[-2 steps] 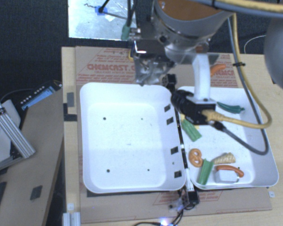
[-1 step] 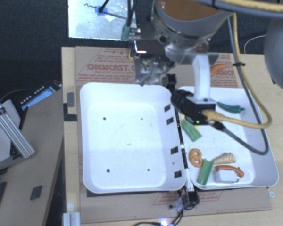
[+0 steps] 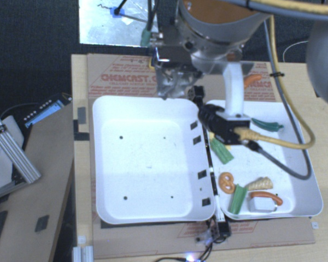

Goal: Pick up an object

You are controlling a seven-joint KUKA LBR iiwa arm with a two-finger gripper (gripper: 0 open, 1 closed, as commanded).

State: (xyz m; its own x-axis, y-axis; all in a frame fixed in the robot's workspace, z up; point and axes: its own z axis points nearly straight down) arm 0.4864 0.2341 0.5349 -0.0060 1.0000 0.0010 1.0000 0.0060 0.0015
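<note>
End effector at bins' far edge, grip state unclear; pretzel, green blocks lie nearer the camera, to its right.

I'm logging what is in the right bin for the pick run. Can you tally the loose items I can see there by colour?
Green: 3, one block, one stick, one dark piece
Orange: 3, pretzel, curved piece, one at the far edge
Cream: 1
Total: 7; the arm may hide more.
</note>
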